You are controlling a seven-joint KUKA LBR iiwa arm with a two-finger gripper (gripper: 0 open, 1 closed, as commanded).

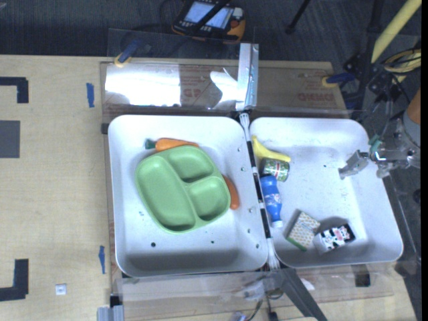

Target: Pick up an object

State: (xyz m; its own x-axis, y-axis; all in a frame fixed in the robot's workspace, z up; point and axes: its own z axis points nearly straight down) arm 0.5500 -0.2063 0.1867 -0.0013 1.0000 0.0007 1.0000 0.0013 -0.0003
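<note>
While the metal two-finger gripper (352, 165) hangs over the right white bin's (384, 209) right edge (its state cannot be made out), a blue plastic bottle (271, 202) lies along that bin's left edge; a pale wooden bench (53, 179) meets dark carpet (80, 12).

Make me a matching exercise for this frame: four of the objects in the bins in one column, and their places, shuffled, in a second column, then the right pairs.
Things:
1. green divided plate
2. blue bottle
3. black-and-white carton
4. gripper

Places:
A. right bin, near its front right corner
B. left bin, taking up its middle
C. over the right bin's right side, above bare floor
D. right bin, along the divider between the bins

Pairs: 1-B, 2-D, 3-A, 4-C
</note>
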